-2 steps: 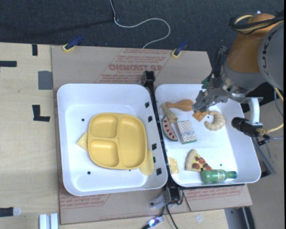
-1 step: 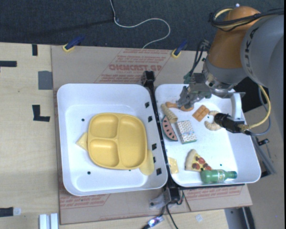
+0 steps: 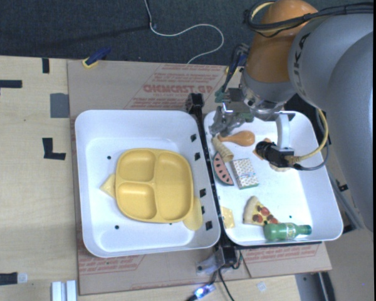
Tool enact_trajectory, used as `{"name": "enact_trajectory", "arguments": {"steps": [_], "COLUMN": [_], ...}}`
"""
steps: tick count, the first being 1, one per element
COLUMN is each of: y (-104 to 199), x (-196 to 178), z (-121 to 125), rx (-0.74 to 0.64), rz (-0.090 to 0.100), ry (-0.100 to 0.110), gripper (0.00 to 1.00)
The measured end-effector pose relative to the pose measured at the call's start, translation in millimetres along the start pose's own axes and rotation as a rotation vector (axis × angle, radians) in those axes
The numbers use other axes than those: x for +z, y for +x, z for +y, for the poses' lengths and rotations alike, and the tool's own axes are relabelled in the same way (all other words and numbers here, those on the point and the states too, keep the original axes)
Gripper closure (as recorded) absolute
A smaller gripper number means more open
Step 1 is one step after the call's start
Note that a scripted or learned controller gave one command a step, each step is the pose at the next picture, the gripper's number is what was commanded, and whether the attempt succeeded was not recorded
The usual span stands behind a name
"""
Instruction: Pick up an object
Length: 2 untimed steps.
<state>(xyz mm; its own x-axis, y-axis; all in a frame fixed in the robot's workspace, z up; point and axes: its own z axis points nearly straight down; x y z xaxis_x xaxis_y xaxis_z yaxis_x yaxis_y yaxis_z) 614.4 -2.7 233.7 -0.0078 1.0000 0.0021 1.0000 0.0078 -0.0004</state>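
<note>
Your gripper (image 3: 224, 121) hangs low at the back-left corner of the right bin (image 3: 319, 196), close to the divider wall; you cannot tell how it is set. Just beside it lies one drumstick (image 3: 242, 138). Nearer the front along the left wall sit one watermelon slice (image 3: 222, 169) and one silver packet (image 3: 245, 172), touching. One pizza slice (image 3: 258, 212) and one green bottle (image 3: 286, 231) lie near the front rim. The bin's right half gives open room. The left bin (image 3: 91, 168) holds one yellow tray (image 3: 155, 185).
</note>
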Motion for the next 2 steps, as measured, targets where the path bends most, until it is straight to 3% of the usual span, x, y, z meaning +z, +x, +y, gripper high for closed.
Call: {"name": "enact_trajectory", "arguments": {"steps": [1,2], "y": [55,73], "x": [-3,13], "z": [0,9], "rx": [0.0,0.005], "rz": [0.0,-0.003], "ry": [0.001,0.002], "gripper": [1.0,1.0]}}
